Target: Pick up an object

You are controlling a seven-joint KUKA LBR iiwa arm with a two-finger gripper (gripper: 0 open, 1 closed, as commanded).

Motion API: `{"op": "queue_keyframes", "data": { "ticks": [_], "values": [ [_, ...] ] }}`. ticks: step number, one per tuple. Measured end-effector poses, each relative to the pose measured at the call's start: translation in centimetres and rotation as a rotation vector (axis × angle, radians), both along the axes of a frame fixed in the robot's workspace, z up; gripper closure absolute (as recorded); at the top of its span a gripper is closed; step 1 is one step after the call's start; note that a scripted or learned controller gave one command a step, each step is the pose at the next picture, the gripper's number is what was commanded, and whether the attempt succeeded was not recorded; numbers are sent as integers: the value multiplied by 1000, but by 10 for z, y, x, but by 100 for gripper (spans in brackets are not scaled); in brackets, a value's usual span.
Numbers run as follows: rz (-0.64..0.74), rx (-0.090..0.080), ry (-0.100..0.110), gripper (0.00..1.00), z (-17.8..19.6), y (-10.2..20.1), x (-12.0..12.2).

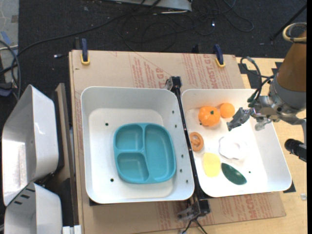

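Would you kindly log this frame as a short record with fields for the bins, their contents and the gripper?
left bin: teal divided plate
right bin: orange pumpkin toy, orange ball, brown ring, white piece, yellow piece, dark green piece
gripper: over right bin, beside orange ball, nothing between its fingers

Robotics lab setting, two white bins (97, 130) set on a cardboard-covered bench (146, 67), cardboard held by clamps (85, 57), cables (146, 18) trailed over dark carpet, robot arm (292, 77) mounted alongside
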State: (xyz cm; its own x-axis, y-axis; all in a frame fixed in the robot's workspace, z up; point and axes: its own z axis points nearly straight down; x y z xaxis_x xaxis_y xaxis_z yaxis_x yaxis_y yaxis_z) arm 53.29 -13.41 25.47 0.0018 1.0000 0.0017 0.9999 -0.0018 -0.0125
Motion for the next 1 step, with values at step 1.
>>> {"op": "queue_keyframes", "data": {
  "ticks": [1],
  "values": [
    [3, -2, -12, 0, 6, 0, 2]
  ]
}}
